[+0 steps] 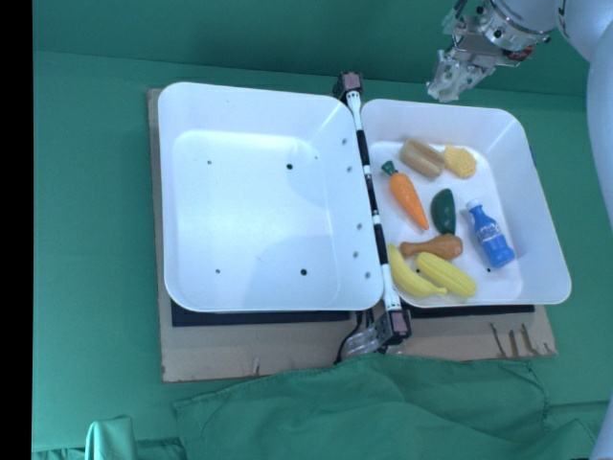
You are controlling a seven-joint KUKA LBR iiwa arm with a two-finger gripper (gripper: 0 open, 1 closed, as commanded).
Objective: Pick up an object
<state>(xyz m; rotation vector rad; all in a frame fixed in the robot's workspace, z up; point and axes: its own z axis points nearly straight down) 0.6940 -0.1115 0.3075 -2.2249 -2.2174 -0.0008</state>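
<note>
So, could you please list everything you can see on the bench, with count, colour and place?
bins: 2, white, side by side
carrot: 1, orange, right bin
bottle: 1, blue, right bin
banana: 1, yellow, right bin front
corn cobs: 2, yellow, right bin front and back
drumstick: 1, brown, right bin
dark green vegetable: 1, right bin
tan roll: 1, right bin back
cardboard: 1, brown, under bins
cloth: 1, green, front
gripper: 1, grey, above right bin's back edge

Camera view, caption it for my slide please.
Gripper above the right bin's far rim; toy foods and blue bottle inside.
</note>
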